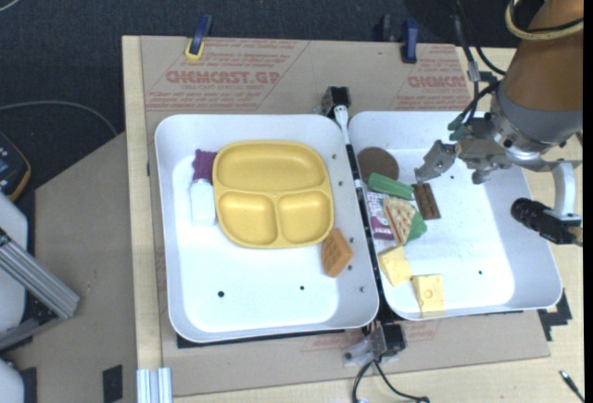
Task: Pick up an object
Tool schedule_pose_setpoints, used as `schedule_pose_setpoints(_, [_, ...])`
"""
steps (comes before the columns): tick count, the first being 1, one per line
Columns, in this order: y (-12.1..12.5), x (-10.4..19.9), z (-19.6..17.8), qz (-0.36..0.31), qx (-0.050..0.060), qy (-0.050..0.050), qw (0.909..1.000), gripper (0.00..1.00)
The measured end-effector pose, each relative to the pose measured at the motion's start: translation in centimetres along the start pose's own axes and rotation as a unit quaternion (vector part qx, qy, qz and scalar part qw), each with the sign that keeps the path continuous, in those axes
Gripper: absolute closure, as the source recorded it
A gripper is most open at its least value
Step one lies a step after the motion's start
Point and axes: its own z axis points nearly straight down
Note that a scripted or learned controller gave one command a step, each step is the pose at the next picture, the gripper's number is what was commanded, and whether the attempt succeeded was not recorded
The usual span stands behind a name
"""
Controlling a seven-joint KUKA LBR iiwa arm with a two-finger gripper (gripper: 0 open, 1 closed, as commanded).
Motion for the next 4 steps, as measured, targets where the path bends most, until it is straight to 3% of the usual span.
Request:
schedule_pose_setpoints(1, [0.2, 0.0, -0.6, -0.001, -0.006, -0.001, 1.0, 0.0])
schedule_pose_setpoints(3, [-0.5, -0.4, 8.3, -0.001, -0.004, 0.0, 1.0, 0.0])
schedule_pose_setpoints(4, [0.0, -0.6, 12.8, 0.001, -0.014, -0.003, 0.9999, 0.0])
